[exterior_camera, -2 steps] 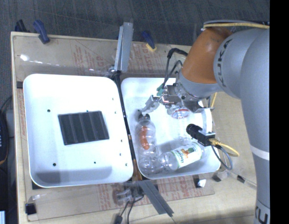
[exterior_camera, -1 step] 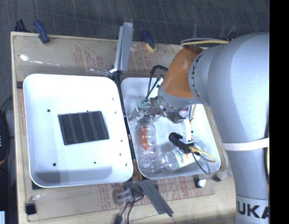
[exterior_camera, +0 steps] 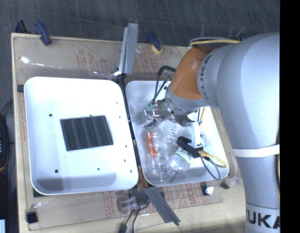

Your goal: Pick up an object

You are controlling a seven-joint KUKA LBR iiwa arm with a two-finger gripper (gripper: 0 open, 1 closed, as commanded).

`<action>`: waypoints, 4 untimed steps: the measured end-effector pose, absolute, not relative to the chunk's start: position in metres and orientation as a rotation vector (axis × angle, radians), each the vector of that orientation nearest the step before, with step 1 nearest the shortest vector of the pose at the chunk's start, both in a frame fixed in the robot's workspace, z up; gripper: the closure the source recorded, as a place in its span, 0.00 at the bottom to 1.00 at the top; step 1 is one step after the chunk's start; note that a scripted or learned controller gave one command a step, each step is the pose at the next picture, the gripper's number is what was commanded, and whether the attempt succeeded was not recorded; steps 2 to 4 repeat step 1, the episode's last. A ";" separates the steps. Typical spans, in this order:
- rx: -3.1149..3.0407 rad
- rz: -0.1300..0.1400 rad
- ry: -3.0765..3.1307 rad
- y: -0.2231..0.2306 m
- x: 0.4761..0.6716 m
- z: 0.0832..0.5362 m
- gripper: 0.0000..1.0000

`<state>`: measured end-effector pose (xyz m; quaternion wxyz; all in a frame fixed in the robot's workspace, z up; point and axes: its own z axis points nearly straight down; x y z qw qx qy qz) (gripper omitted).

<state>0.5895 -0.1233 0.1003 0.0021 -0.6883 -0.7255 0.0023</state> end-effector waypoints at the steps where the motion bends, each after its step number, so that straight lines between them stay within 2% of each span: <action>1: -1.862 0.002 -2.531 -0.074 0.625 0.192 1.00; 4: -1.862 0.002 -2.531 -0.074 0.625 0.192 1.00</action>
